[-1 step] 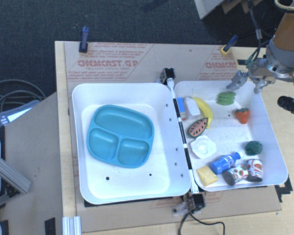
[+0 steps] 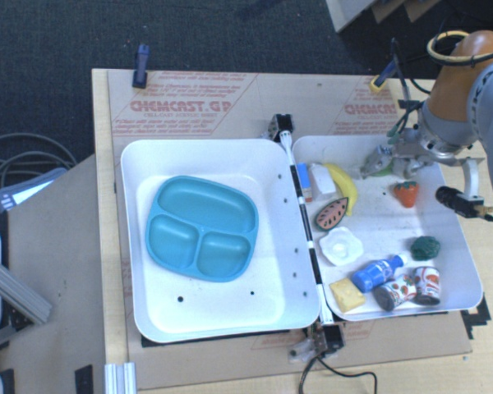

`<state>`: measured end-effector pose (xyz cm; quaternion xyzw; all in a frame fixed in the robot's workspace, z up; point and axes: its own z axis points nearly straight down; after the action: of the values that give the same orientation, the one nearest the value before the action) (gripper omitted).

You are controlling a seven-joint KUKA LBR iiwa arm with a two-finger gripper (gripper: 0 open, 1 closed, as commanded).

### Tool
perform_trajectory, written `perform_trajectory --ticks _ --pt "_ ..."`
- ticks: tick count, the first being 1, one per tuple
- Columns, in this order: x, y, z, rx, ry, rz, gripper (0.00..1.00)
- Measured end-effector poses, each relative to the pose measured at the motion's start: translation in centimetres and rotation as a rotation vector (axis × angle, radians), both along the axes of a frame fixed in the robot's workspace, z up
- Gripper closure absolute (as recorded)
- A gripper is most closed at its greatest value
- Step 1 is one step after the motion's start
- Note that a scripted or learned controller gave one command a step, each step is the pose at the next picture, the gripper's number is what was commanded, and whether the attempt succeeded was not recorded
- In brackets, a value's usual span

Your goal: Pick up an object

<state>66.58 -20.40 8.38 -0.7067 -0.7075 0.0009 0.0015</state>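
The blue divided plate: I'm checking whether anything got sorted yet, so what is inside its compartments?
Nothing lies in the blue divided plate: all three compartments show bare. It sits alone in the left bin. Whatever is beneath it stays hidden.

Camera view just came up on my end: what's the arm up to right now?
The arm reaches into the right bin from the right, its pincer low over the bin's far end, near the banana and the strawberry. I see nothing between its fingers. The bottle, can and watermelon slice lie untouched. The left bin holds a blue divided plate.
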Motion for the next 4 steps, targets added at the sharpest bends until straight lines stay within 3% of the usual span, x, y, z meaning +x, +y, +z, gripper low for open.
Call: perform_trajectory --ticks 1,2,3,4 --pt "0.3 -1.1 0.3 0.016 0.002 0.004 0.00" --pt "0.0 -1.6 1.2 0.005 0.008 0.003 1.00" --pt "0.2 -2.0 7.6 -0.003 -0.008 0.000 1.00" --pt "-1.1 0.7 11.1 -0.001 -0.005 0.001 1.00"
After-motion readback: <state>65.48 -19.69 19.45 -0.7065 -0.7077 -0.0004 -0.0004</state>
